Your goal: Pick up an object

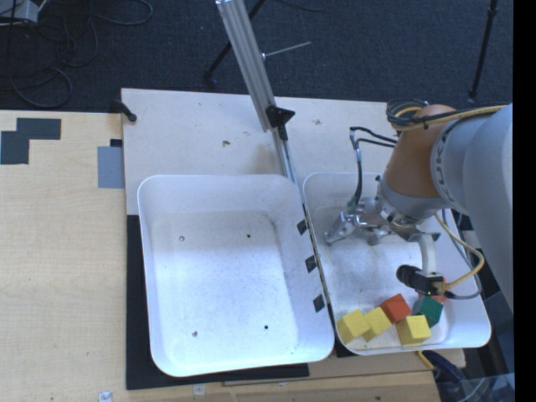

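Nearest the camera, in the right bin's front corner, sit the blocks: two yellow cubes touching, another yellow block, a red block and a green block clustered together. Farther back, mid-bin, the gripper hovers with nothing between its fingers; whether they are parted cannot be told. Judged from this, the cluster lies toward the camera from the gripper, well apart.

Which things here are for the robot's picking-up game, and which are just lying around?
For the job:
- two yellow blocks
- red block
- green block
- right-hand white bin holding them
- robot's hand

Just lying about:
- left-hand white bin
- slanted silver metal rail
- black cables on the dark floor
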You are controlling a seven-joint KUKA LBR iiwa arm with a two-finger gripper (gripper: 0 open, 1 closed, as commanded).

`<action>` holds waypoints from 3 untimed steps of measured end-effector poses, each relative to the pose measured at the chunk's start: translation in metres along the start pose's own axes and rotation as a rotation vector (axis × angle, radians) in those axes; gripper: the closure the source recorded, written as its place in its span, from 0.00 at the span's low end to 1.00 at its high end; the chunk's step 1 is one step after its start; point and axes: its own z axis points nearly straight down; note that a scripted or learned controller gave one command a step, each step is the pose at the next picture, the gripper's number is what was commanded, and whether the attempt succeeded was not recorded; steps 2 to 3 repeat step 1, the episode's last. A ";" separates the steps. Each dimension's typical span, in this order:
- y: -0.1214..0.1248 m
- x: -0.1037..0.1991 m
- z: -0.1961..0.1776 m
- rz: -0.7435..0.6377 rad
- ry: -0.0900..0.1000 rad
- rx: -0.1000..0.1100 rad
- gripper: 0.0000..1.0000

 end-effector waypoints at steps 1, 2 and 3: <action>0.058 -0.086 -0.003 0.005 -0.003 -0.003 0.00; 0.058 -0.086 -0.003 0.005 -0.003 -0.003 0.00; 0.058 -0.086 -0.003 0.005 -0.003 -0.003 0.00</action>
